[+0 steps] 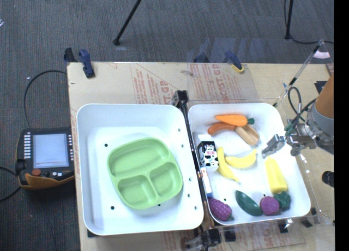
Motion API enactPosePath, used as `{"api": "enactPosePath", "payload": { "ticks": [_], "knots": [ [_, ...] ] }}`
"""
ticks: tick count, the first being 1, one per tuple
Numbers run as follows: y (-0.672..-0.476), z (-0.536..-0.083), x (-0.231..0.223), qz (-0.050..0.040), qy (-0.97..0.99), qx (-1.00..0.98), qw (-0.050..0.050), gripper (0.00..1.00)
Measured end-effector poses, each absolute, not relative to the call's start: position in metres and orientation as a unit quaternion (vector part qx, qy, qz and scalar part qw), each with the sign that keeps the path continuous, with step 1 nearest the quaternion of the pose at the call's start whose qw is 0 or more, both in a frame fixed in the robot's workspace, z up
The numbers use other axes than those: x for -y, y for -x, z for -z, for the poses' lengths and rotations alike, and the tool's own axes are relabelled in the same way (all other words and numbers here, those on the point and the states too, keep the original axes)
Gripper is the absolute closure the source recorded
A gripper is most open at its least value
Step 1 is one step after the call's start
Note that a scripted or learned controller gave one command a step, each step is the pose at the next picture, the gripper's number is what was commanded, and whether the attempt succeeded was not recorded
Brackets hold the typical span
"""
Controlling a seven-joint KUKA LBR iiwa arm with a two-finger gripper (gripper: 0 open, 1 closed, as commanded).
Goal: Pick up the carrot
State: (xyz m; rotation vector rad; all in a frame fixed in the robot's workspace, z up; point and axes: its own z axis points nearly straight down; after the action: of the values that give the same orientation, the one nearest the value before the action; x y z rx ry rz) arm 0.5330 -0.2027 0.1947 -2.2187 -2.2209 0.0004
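The carrot (pixel 231 119) is orange with a green top pointing right. It lies at the back of the right bin (pixel 272 111), just above an orange-brown sausage (pixel 218 129). My gripper (pixel 272 147) hangs over the right side of the same bin, to the right of the carrot and nearer the front. It is apart from the carrot, with a yellow banana (pixel 242 161) to its left and a corn cob (pixel 275 175) just in front of it. Nothing shows in its grasp.
The right bin also holds a tan bread stick (pixel 248 134), a cow-print carton (pixel 207 155), a second banana (pixel 226 171), a dark green vegetable (pixel 248 203), purple grapes (pixel 220 209) and a purple fruit (pixel 269 205). A green divided plate (pixel 144 172) sits in the left bin (pixel 90 135).
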Motion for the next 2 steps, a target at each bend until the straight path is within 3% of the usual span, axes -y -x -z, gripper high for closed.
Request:
{"api": "enactPosePath", "payload": {
  "ticks": [1, 2],
  "knots": [
    [-0.574, -0.116, 0.206, -0.0021, 0.708, 0.706, 0.006, 0.00],
    [-0.644, -0.086, 0.187, -0.0005, 0.775, 0.632, 0.002, 0.00]
  ]
}}
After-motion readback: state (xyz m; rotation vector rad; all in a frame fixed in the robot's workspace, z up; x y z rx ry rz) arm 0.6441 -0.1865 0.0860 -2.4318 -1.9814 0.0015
